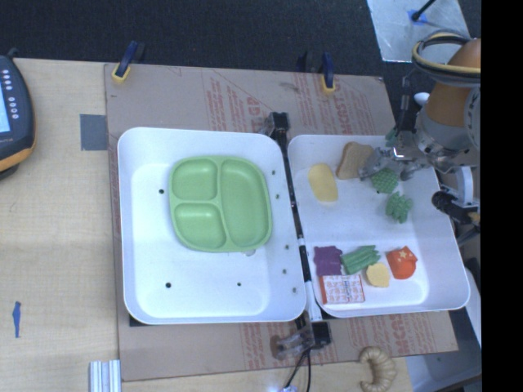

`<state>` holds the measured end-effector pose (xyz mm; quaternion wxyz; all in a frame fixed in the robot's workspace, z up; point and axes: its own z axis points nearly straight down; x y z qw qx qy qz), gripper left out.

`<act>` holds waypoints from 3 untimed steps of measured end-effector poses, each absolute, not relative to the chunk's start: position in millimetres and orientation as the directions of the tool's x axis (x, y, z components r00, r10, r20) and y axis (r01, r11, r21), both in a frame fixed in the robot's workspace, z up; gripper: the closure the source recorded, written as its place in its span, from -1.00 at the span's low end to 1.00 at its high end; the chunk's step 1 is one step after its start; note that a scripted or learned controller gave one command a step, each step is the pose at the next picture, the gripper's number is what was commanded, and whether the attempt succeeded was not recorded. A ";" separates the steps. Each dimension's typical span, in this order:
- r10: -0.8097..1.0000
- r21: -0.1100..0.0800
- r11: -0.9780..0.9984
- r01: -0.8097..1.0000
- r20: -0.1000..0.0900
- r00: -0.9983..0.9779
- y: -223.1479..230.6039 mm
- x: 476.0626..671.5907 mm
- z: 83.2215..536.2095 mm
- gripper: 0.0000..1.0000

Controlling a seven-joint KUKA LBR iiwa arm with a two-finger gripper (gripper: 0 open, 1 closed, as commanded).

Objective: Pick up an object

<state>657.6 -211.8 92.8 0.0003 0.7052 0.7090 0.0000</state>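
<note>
A red-and-white printed card (341,288) is seen nearest the camera at the right bin's (445,296) front edge, with a purple block (327,260), green bean pods (360,258), a yellow disc (377,275) and a red tomato-like piece (401,262) just behind it. Farther back, the two-finger gripper (384,168) is placed over a small green broccoli floret (384,181), between a brown bread-like piece (354,160) and a second floret (399,208); whether anything is held cannot be told. A green divided plate (221,203) is seen in the left bin (139,219).

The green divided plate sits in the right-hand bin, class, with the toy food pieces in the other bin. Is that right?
Not quite. The camera view shows the green divided plate in the left bin, not the right one. The toy food pieces do lie in the other bin.
</note>
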 end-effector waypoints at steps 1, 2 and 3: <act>1.000 -0.009 0.003 1.000 0.000 -0.003 -212.4 584.3 91.5 -1.00; 1.000 -0.004 0.007 1.000 -0.002 -0.007 -213.0 587.5 103.2 1.00; 1.000 -0.005 0.008 1.000 -0.002 -0.008 -212.9 587.2 102.7 -1.00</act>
